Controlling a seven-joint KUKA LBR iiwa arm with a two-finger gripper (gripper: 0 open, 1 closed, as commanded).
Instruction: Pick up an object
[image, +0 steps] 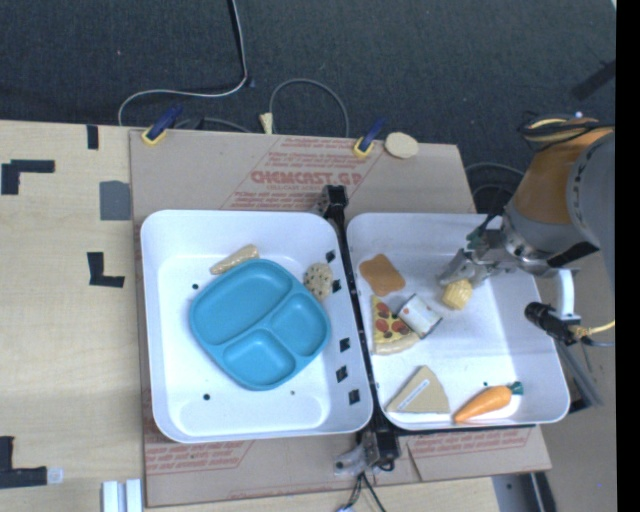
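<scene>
Grey arm (600, 190), orange band (545, 185), metallic pincer (470, 262).

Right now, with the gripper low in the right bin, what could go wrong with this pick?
1. The gripper sits beside the yellow piece, not over it; closing might just nudge it away.
2. The arm is close to the right bin's far wall and could bump it.
3. The small box rests against the pizza slice, so a sweep that way may drag both.
</scene>
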